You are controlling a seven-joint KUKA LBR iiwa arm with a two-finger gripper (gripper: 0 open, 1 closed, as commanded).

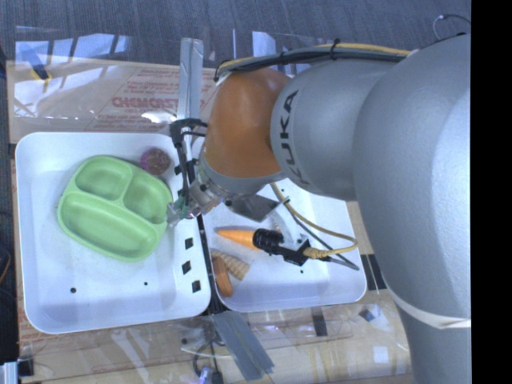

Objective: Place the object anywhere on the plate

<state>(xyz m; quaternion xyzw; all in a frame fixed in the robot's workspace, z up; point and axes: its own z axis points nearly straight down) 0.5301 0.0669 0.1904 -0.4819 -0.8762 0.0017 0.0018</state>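
The slim orange carrot (238, 235) is lying in the right white bin (336, 290), long axis left-right, tip pointing left, well apart from the green three-compartment plate (114, 206). The gripper (179, 208) is hovering at that plate's right rim.

I'm looking at a robot lab or test cell, not a home. My big grey industrial arm (376, 110), lettered KUKA, carries loose cables (320, 52) over its orange band (240, 126). Below the tool (179, 207), two shallow white bins (48, 294) sit side by side on the surface (96, 94), which is covered in clear plastic sheeting with printed red lettering. Black tape marks (189, 256) dot the bin edge just beside the tool. Beyond the surface lies dark office-style carpet (120, 2).
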